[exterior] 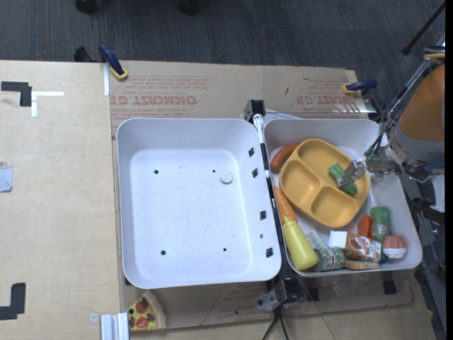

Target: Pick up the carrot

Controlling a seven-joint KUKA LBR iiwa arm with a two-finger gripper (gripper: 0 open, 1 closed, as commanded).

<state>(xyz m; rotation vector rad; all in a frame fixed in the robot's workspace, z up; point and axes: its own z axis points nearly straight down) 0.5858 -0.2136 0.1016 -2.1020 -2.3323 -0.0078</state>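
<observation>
Arm: grey w/ orange band, coming in from the right, wrist over the right bin's right side.
Gripper: down over the yellow plate, tips at a green piece on the plate's right part.
Jaws: can't tell if wide or narrow; tips small & overlap the green piece, so no call on a hold.
Carrot: orange, slim, lying along the right bin's left wall, just below-left of the plate, its lower end at the yellow bottle's neck. Well apart from the gripper, plate between them.
Yellow plate: divided, 3 compartments, tilted in the middle of the right bin.
Green piece: on the plate's right compartment area, under the gripper tips.
Red-orange item: peeks out behind the plate's upper-left rim; kind unclear.
Yellow bottle: lies at the bin's lower-left corner, neck pointing up-left.
Clutter, lower right: green bottle upright-ish, packets & a white block packed along the front wall.
Right bin: white, shallow, crowded.
Left bin: white, touching the right bin's side, one small whitish round thing on its floor.
Bench: cardboard under the bins, pizza-slice toy at the front edge below the left bin.
</observation>
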